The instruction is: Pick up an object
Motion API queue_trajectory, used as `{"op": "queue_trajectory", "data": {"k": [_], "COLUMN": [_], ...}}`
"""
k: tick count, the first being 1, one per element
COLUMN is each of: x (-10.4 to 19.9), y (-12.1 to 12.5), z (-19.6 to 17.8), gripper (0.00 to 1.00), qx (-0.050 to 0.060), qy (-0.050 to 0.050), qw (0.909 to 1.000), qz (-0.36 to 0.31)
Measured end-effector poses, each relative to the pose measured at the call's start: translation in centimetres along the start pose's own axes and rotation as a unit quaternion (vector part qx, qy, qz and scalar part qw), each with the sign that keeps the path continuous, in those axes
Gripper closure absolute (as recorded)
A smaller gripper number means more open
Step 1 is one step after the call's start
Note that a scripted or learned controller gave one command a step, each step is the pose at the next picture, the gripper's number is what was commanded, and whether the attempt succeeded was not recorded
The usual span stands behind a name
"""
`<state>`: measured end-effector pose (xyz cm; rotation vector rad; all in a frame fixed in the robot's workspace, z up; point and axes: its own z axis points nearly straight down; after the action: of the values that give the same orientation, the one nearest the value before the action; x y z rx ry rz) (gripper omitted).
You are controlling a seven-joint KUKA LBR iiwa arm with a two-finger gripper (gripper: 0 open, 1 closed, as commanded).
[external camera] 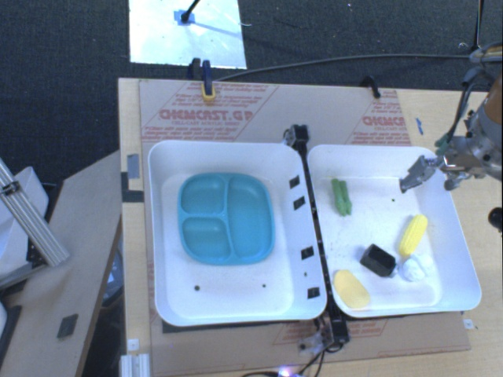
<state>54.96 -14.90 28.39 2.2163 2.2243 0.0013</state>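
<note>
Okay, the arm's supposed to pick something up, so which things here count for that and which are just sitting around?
For the job:
- end effector, over the right bin
- green piece
- corn cob
- black block
- yellow piece
- small white item

Just lying about:
- blue divided plate in the left bin
- clamp at the board's back edge

Arm (489, 108): cut off by the right edge; grey links run out of frame just behind the gripper (428, 171).

Gripper finger gap: too small and blurred to judge.

White object (413, 270): well below the gripper, touching the lower end of the corn cob (413, 235); blurred, identity unclear.

Black block (378, 260): below and left of the gripper; details indistinct.

Cables (322, 344): at the bench's near edge, far below-left of the gripper; cropped by the bottom edge.
</note>
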Motion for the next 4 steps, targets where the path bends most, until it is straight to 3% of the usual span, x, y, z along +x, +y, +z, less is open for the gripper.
{"op": "queue_trajectory", "data": {"k": [3, 4], "x": [1.2, 1.2], "y": [-1.4, -1.2], "z": [13.8, 12.5], "gripper": [0.00, 1.00], "qx": [0.002, -0.001], "qy": [0.001, 0.000], "qw": [1.0000, 1.0000], "qz": [0.001, 0.001]}}
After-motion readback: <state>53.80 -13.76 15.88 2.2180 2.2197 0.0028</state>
